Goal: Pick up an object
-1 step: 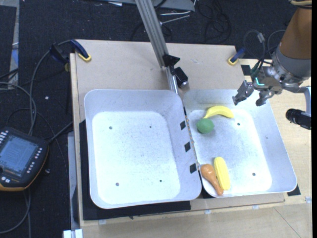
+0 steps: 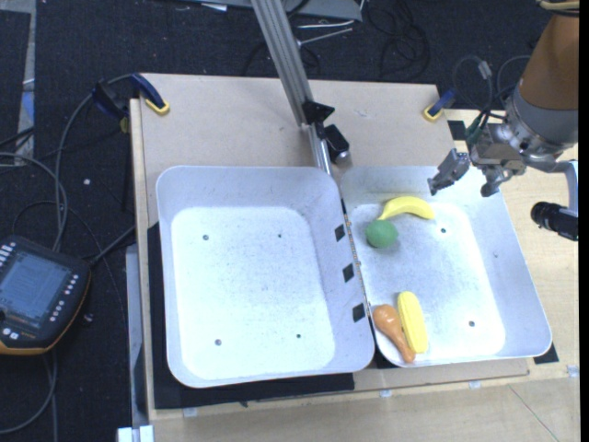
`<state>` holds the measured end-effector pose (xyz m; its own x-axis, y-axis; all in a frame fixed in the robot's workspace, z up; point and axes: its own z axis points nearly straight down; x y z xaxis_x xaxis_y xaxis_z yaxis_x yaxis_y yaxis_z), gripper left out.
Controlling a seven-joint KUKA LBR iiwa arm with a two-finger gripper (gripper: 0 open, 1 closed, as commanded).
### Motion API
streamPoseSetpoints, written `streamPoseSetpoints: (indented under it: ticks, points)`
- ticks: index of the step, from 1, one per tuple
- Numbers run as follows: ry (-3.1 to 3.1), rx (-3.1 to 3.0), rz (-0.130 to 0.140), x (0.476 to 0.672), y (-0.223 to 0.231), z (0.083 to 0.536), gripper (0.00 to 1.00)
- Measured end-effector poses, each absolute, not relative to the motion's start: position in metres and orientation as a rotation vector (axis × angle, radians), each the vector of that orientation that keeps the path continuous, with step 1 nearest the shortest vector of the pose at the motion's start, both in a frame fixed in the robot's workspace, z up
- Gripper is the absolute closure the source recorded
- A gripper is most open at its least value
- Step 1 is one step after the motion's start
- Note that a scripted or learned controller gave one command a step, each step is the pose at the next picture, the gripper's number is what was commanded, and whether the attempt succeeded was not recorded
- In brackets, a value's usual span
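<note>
In the right bin (image 2: 479,247) lie a yellow banana (image 2: 407,209) near the back, a green ball (image 2: 382,234) just in front of it, and a yellow oblong piece (image 2: 411,319) beside an orange carrot-like piece (image 2: 392,331) at the front left corner. My gripper (image 2: 468,176) hangs above the bin's back right part, to the right of the banana and clear of it. Its two dark fingers are spread apart with nothing between them.
The left bin (image 2: 175,201) sits beside the right one, with black clips along the shared wall. A slanted metal rail (image 2: 285,49) reaches down to the bins' back junction. Yellow clamps (image 2: 156,107) mark the bench's back corners. A teach pendant (image 2: 32,288) lies off the bench at the left.
</note>
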<state>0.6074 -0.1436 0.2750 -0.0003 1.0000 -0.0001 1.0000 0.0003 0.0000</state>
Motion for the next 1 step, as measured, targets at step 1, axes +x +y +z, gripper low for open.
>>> streamPoseSetpoints:
  ticks: [1]
  points:
    - [2.224,2.224,-0.005,0.6126,-0.1494,0.2163,0.00]
